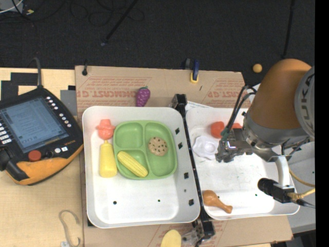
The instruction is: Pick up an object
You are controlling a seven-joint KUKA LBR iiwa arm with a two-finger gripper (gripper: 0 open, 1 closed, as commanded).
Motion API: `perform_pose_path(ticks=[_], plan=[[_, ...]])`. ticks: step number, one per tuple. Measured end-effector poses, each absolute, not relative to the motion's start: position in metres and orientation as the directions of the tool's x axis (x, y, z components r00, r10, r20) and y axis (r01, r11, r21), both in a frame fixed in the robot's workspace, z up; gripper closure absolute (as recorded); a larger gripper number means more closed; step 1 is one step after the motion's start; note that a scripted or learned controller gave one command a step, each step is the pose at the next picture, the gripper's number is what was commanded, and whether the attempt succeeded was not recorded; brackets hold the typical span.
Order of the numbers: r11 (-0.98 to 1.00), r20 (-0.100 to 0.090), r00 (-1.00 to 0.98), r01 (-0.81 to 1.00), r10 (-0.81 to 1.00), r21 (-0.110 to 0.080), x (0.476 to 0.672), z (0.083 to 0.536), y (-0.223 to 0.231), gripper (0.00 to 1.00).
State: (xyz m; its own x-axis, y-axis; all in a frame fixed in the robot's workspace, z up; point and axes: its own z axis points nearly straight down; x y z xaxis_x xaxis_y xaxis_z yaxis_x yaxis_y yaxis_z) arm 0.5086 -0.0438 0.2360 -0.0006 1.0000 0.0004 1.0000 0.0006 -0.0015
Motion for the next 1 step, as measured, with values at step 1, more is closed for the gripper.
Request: perform_pose_path(ticks=[1], plan=[[-0.001,0.000,0.001,1.000,1.000,-0.006,0.5116,0.2187,-0.0475,1.00]])
